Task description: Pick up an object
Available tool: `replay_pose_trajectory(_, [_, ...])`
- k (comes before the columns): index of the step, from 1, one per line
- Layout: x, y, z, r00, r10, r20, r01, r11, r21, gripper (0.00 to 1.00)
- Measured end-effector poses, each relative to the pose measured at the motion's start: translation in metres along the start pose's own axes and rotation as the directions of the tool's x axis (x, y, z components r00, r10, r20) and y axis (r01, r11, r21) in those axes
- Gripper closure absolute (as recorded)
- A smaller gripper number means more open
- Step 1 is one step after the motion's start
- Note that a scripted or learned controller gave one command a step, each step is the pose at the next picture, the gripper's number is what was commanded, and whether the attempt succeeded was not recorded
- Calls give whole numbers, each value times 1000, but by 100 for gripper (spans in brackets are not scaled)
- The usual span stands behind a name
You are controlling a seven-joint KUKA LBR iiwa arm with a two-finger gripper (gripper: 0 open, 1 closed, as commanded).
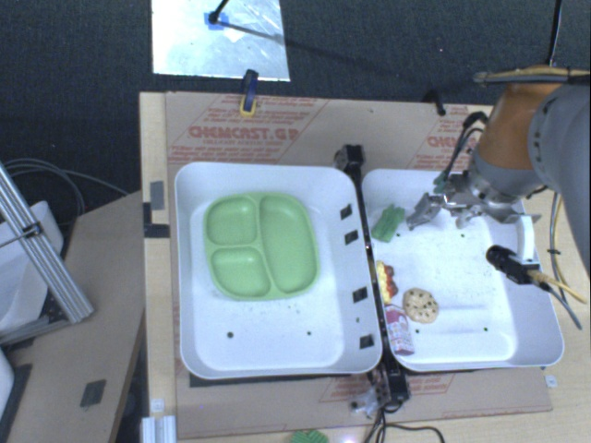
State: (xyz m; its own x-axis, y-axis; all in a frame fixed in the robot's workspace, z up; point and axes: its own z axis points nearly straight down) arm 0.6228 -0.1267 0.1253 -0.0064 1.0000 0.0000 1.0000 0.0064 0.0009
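My gripper point(437, 216) hangs low over the back of the right bin point(517, 335), open, with nothing between its fingers. A green block point(389, 221) lies just left of the fingertips, close to them but apart. Nearer the front lie a round cookie point(420, 305), a red and yellow item point(384, 281) against the bin's left wall, and a pink packet point(399, 331) in the front left corner.
The left bin point(199, 340) holds a green divided plate point(260, 245). The grey arm with its orange band point(513, 141) comes in over the right bin's back right corner. The right bin's floor in the middle and to the right is bare.
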Motion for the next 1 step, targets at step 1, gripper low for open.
replay_pose_trajectory(1, [-85, 21, 38, 1000, 10, 4, -10, 1000, 0, 0])
